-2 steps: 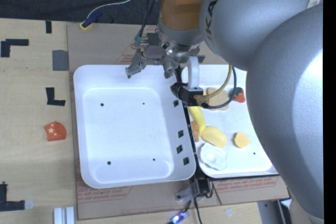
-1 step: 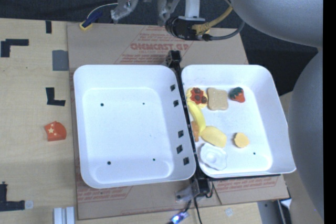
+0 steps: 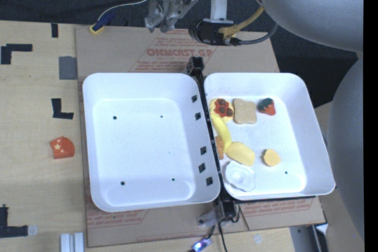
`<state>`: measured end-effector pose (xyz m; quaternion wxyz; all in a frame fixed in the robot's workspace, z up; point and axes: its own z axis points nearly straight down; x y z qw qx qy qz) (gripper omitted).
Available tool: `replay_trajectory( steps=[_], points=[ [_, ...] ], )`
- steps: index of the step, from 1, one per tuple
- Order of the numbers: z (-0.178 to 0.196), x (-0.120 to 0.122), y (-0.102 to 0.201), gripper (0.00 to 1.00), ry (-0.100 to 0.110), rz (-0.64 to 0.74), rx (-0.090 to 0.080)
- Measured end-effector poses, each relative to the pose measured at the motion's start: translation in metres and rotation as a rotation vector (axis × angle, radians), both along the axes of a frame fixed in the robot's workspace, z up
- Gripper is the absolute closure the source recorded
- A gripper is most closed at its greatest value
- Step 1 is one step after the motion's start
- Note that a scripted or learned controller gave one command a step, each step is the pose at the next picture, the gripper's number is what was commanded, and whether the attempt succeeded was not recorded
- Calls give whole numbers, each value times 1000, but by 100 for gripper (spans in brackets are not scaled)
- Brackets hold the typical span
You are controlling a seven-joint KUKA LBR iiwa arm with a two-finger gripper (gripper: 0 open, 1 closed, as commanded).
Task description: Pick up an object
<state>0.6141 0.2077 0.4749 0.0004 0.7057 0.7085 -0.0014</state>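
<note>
Cables (image 3: pixel 217 222) sit at the near edge between the two bins — ignore them. Your gripper (image 3: pixel 163 16) hangs high beyond the far rim, over the cardboard, with nothing between its fingers; they look close together, though blur makes the exact gap hard to judge. All pickable stuff is in the right bin (image 3: pixel 295 127): a white lump (image 3: pixel 240 177) nearest, a yellow lemon (image 3: pixel 241 153), a small orange round (image 3: pixel 271 157), a banana (image 3: pixel 219 125) along the left wall, a tan slice (image 3: pixel 244 111), a red-dotted piece (image 3: pixel 222 106), and a strawberry (image 3: pixel 268 106) at the far side. Left bin (image 3: pixel 142 138) has nothing to take (a red toy (image 3: pixel 62 147) lies outside on the bench). Go for something standing apart — the orange round or strawberry looks easiest. Open wide first, centre over it, descend straight, and avoid the crowded left wall where fingers could snag a neighbour.
</note>
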Motion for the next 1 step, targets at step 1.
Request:
replay_trajectory(
  steps=[1],
  points=[
    [63,-21,27,100,-5,0,4]
  ],
)
